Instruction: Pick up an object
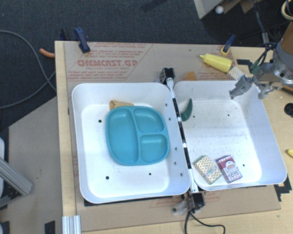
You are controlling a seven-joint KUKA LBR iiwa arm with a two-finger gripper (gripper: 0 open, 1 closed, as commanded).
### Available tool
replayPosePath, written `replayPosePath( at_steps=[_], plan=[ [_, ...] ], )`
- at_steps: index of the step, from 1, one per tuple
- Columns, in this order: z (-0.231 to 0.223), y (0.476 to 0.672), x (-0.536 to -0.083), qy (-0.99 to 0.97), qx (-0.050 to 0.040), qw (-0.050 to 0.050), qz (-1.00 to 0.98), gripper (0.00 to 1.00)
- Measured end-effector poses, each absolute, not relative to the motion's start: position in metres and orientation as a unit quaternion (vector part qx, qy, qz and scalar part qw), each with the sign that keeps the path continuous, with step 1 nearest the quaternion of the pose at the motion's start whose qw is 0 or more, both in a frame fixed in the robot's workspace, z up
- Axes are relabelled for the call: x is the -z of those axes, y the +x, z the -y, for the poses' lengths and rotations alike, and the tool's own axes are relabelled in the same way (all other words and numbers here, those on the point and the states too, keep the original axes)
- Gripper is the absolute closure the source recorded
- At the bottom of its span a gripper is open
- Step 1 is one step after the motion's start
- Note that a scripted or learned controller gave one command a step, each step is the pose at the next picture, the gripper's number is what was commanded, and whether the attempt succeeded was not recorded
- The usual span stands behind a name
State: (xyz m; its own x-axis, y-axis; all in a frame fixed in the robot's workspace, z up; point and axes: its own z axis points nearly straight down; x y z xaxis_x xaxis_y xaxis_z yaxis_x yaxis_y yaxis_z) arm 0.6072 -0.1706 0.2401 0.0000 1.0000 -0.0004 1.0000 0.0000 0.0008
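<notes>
Gripper [249,87] is seen spread and unloaded above the right bin [263,116]; the approach is judged underway, and a descent onto the packet [229,168] is needed.

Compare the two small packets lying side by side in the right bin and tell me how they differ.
The checkered packet is tan with a fine light pattern; the red packet is dark red with a pale label. The checkered packet lies nearer the divider between the bins; the red packet lies on its far side, towards the right bin's outer wall. Both are flat, roughly rectangular, similar in size, tilted alike, and close to the near rim.
</notes>
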Motion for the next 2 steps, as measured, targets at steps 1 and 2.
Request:
replayPosePath(
  at_steps=[1,2],
  plan=[
    [0.121,0.591,-0.125,0.707,0.0004,-0.001,-0.707,0.00],
    [0.161,0.640,-0.156,0.707,-0.0002,0.001,-0.707,0.00]
  ],
)
